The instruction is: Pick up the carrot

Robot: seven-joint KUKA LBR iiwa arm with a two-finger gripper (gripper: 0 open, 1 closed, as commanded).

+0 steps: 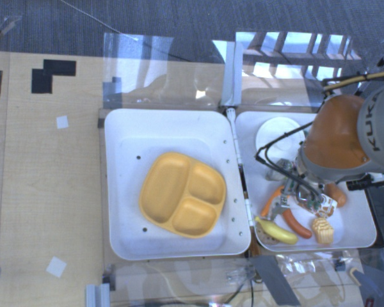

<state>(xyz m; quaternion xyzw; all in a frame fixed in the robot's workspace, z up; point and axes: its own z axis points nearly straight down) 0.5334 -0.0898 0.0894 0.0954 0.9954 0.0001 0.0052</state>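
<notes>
On the bench I am looking down at two white bins side by side; the left bin is carrying a yellow divided plate, and the arm is hanging over the right bin. The jaws are sitting low among the food, and I cannot tell whether they are clenched or released. The carrot is lying slanted just left of them, near a banana and a sausage. I am judging it light, stiff and smooth, best pinched across its middle. Grey carpet is showing beyond the bench.
</notes>
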